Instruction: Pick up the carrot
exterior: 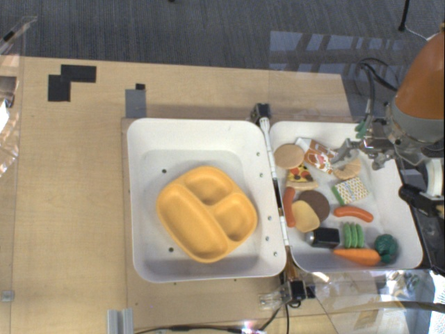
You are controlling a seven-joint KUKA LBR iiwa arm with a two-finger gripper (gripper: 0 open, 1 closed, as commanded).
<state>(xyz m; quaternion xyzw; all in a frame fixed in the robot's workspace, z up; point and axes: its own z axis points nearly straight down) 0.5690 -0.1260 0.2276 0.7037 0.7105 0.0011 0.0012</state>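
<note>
Near the front edge of the right bin [410, 256], the carrot [357, 256] is seen lying flat, its length running across the view. Just behind it, green beans [353, 236] are set upright in a small bunch, with a black block [325, 237] to their left and a broccoli floret [386, 246] to the carrot's right, close to its end. Further back a sausage [354, 213] is laid, and beyond it a patterned cracker [350, 188]. Toward the bin's left side a brown disc [316, 201], a tan slice [304, 216], a pizza wedge [301, 177] and a round bun [289, 156] are gathered.

The gripper [361, 147] is found at the bin's back right, well apart from the carrot; whether it is open or closed cannot be told. The arm [423, 96] is seen entering from the right.

A yellow divided plate [206, 213] is held in the left bin [149, 256], and both bins are carried by the wooden surface [62, 207].
</note>
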